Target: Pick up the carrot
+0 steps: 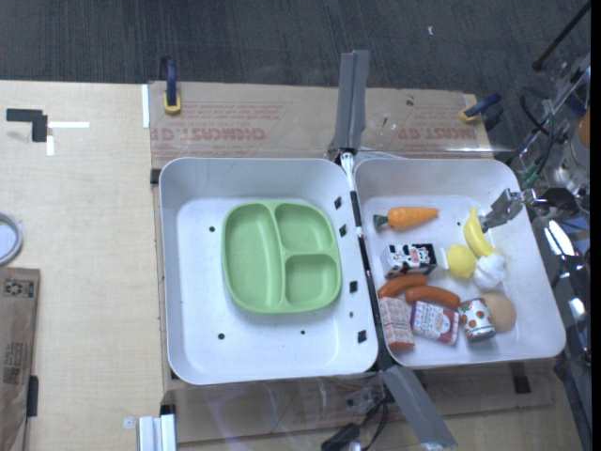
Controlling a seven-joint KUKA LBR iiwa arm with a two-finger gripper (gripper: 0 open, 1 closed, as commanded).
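Carrot is lying toward the upper left of the right bin, looking light, rigid and slick, best pinched mid-body; gripper is hovering to its right, fingers' state I cannot tell

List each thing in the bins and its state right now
carrot: lying flat in the right bin, untouched
green plate: upright in the left bin, compartments bare
banana: lying by the gripper
can: tipped over
sausages: lying side by side
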